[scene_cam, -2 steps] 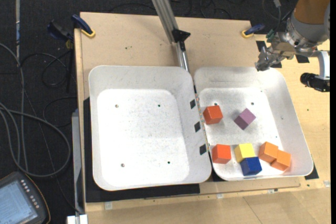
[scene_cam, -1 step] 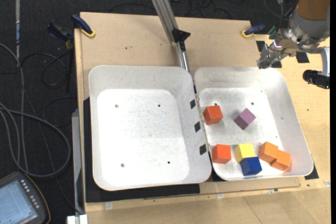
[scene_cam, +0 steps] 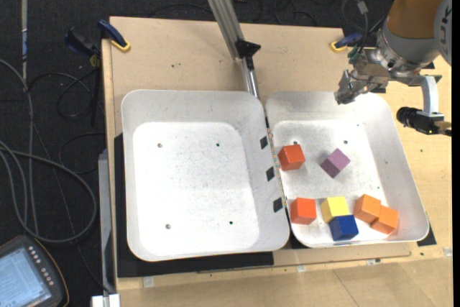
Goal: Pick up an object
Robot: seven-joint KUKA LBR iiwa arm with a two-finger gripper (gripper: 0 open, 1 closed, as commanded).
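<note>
The gripper [scene_cam: 348,93] hangs over the right bin's [scene_cam: 402,176] far edge; whether its jaws are spread I cannot tell. Blocks lie apart from it: an orange cube [scene_cam: 291,156] and purple cube [scene_cam: 335,162] mid-bin, and along the near edge another orange [scene_cam: 303,210], yellow [scene_cam: 334,208], blue [scene_cam: 343,227], two orange [scene_cam: 376,213] touching. The left bin [scene_cam: 136,176] adjoins on the worktop [scene_cam: 180,54].

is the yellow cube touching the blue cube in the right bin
Touching. The camera view shows the yellow cube and the blue cube sharing an edge with no white bin floor visible between them.
</note>
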